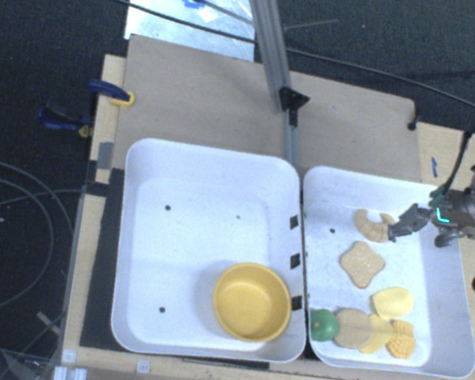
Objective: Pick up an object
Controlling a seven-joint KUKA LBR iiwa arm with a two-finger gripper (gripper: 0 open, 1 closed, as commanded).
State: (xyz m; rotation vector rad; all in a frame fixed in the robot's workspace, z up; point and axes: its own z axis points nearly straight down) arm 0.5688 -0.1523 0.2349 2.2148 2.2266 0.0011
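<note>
Yellow bowl (252, 301) sits near in the left bin (159, 171); hand (404, 225), grip unclear, touches a croissant (373, 226).

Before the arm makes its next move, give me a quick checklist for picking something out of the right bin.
1. Gripper is over the right bin: ok.
2. A target lies close by: ok, the curved pastry sits right beside the gripper.
3. Something is held already: cannot tell, the tip is too small to read.
4. Pastry stands apart from its neighbours: ok, the flat biscuit lies separate below it.
5. Bottom cluster is easy to pick from: not ok, the green ball and yellow pieces are crowded together.
</note>
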